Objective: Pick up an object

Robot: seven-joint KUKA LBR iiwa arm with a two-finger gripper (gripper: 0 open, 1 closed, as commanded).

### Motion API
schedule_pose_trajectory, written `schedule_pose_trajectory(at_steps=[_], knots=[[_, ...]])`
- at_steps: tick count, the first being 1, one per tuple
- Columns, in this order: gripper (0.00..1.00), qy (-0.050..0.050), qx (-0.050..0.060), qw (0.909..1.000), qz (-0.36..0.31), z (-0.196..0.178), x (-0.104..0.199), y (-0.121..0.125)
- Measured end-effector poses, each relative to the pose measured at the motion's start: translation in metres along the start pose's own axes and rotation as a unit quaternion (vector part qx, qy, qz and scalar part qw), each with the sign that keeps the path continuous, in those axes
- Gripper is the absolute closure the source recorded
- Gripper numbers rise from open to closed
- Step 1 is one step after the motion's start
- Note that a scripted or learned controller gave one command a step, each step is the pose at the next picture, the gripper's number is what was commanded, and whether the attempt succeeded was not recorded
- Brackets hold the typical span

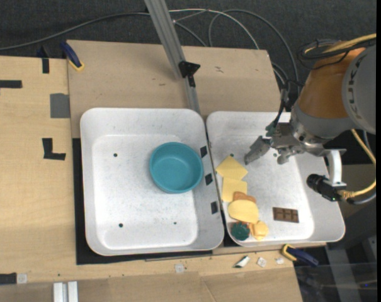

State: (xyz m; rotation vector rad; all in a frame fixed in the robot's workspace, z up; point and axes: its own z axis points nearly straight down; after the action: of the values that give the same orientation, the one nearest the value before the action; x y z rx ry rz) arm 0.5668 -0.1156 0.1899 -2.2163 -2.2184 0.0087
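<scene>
In the right bin (316, 234), a row of small objects runs along the left wall: a yellow square piece (231, 168), a second yellow piece (234, 187), an orange and yellow lump (244, 210), a dark teal round piece (240, 231) and a small yellow bit (260, 230). A brown chocolate-like bar (285, 215) lies apart at the lower right. My gripper (269, 153) hovers over the upper middle of that bin, open, with one finger (256, 150) pointing left and the other finger (283, 155) to its right. Nothing sits between them.
A teal bowl (175, 167) stands in the left bin (102, 231). A slanted metal pole (171, 43) rises behind the bins. Cables trail across the bench behind the right bin. Small clips (261, 262) lie on the bench in front of the right bin.
</scene>
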Motion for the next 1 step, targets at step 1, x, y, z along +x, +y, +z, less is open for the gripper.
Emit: schedule_pose_trajectory(at_steps=[1], knots=[[0.00,0.000,0.000,1.0000,0.000,0.0649,0.0030,-0.0019]])
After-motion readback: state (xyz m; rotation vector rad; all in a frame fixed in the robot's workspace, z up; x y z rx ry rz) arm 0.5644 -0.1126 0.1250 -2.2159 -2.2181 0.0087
